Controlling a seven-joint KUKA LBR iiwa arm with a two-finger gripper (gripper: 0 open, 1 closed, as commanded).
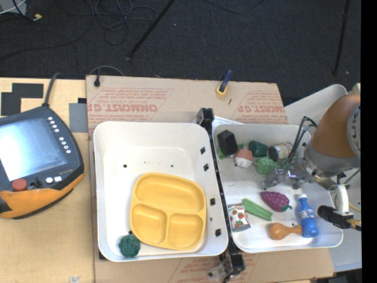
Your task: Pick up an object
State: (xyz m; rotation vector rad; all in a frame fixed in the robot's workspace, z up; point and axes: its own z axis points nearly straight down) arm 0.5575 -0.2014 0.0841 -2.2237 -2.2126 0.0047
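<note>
Reaching in from the right, the grey arm [336, 140] is hung low over the right bin [250, 243], with the gripper [287, 175] parked just above a purple grape bunch [275, 200]; honestly, how it's set and whether anything is held can't be made out. Around it are scattered a blue bottle [306, 216], an orange pear-shaped toy [284, 231], a green pod [257, 209] and a small carton [238, 217]. Over in the left bin [112, 158], a yellow divided plate [168, 211] and a dark green lump [129, 245] are seen.
</note>
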